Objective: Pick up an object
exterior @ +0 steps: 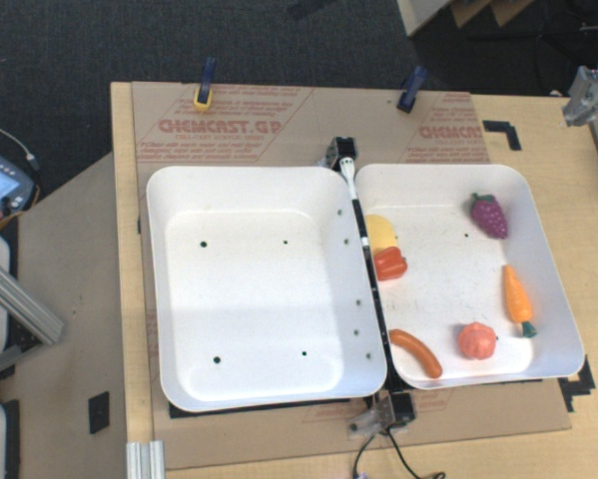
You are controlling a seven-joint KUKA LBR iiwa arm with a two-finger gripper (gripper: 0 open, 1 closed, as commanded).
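We cannot tell the jaws' state. The yellow fruit [380,232] and red pepper [390,263] hug the left wall of the right bin [448,277], so a grasp there risks striking it.

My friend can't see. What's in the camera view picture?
Toy foods lie in the right white bin: purple grapes, an orange carrot, a tomato, a sausage, and yellow and red pieces by the left white bin.
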